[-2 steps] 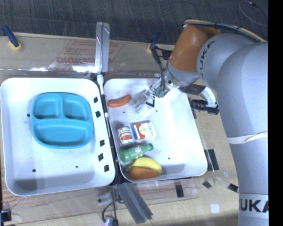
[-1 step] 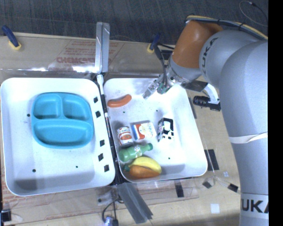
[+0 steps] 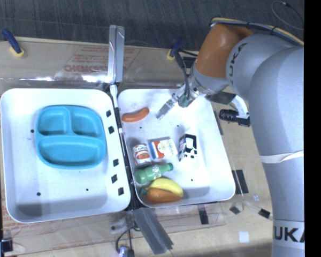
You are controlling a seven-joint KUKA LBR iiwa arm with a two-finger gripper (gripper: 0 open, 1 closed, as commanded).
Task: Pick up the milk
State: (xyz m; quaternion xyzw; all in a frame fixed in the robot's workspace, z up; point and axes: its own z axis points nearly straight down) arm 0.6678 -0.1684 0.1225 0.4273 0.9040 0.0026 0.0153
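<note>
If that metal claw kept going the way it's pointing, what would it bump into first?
Probably the sausage: the gripper points left and downward toward it in the right bin. Depth is unclear, so it might meet the bin floor first.

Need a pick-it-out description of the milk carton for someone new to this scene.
Look in the right bin, at the cluster near its middle. The milk is the small white carton with a red panel, lying between the can on its left and the black-and-white box on its right.

Milk carton (image 3: 188, 146): small, white w/ black patches, lying on its side on the right bin's floor, approx mid-bin, just beside a red-and-white pack.
</note>
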